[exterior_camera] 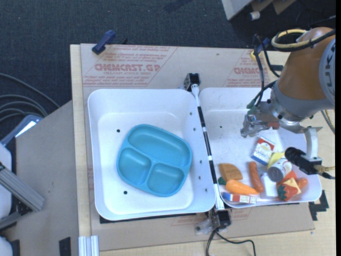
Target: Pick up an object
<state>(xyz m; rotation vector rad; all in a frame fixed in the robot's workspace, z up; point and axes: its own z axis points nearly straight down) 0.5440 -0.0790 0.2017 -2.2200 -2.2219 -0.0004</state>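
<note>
— While the arm hangs over the right bin (213, 103), where do the jaws (250, 126) sit against the objects?

— Over the bin's bare upper floor. The pile of small objects lies toward the near-right corner, so everything worth picking is down and to the right of the jaws in the camera view. Nearest is the small white carton (263, 151), just below and a little right of them, apart from them.

— Are the jaws wide or narrow?

— Cannot tell; the metal tip is too small and cluttered. Nothing visibly sits between them.

— Which way do the long things lie?

— The sausage (256, 176) runs roughly up and down the view; the carrot (241, 187) lies nearly crosswise along the near edge. I judge a grasp across the sausage's short width the more natural fit.

— Count them.

— One arm, two bins. The left bin (101, 143) holds one blue divided plate (154, 160) with three compartments. The right holds one carton, one sausage, one carrot, one brown slice of bread (230, 171), one strawberry (288, 188) — plus a few pieces too tangled to name.
</note>
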